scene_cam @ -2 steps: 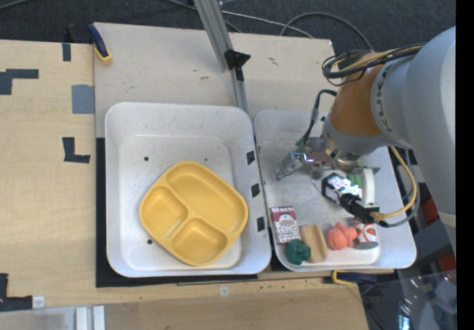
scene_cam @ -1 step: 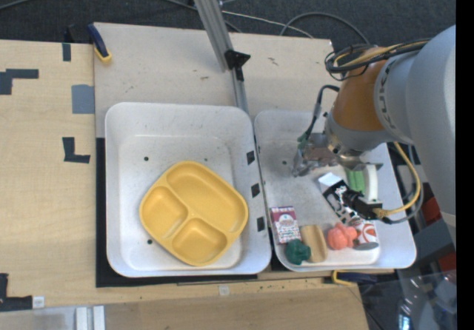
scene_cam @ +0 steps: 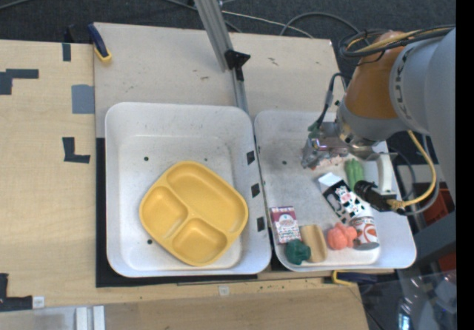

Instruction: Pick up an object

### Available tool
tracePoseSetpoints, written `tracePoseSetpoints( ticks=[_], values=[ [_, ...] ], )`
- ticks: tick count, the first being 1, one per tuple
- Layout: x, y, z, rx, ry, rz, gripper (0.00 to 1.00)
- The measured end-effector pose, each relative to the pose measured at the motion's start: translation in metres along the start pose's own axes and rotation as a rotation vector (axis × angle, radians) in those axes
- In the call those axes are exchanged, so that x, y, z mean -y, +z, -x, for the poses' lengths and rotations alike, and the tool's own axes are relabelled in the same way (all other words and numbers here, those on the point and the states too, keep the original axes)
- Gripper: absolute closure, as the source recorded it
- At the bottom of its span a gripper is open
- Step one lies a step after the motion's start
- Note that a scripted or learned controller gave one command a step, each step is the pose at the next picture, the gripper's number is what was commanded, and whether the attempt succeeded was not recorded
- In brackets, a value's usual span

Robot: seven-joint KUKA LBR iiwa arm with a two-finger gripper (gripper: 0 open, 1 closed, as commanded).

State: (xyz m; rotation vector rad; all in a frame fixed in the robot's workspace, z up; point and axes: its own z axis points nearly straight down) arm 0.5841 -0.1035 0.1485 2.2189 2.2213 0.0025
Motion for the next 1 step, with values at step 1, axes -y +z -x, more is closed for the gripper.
tracePoseSetpoints(
  ticks=[1],
  values=[
    [0.0008,-0.0633,-0.0011,0.0,-0.001,0.003,1.0]
  ],
)
